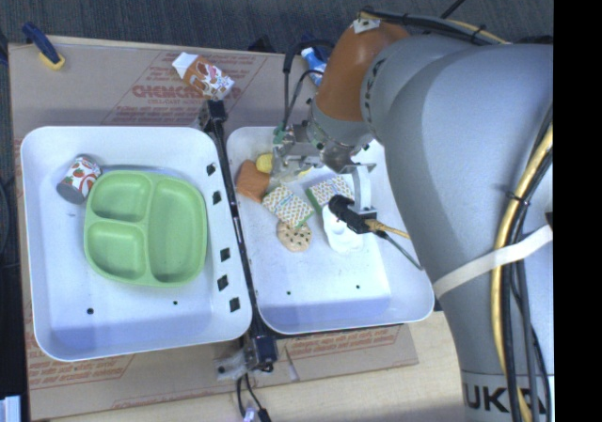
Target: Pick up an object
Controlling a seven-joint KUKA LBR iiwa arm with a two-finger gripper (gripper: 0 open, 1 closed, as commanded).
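Standing at the bench, I noted the gripper [293,153] low over the far part of the right bin [320,303]; from this angle I could not tell whether it was spread or closed, and nothing could be seen held in it. Nearest to it lay a small yellow piece [264,164], touching an orange piece [250,181] that sat against the bin's left wall. Just nearer the camera were two green-and-white checkered packets, one [289,206] beside the orange piece and the other [329,191] to its right, partly under the wrist. A round cookie [294,237] lay just in front of the first packet. The grey arm [451,148] came in from the right and covered the bin's right edge. The left bin [56,317] held a green divided plate [146,227] and, at its far left corner, a small red-and-white cup [79,178] on its side. Beyond the bins, a wrapped snack [202,77] rested on the cardboard sheet [141,96], well apart from a blue clip [42,44].
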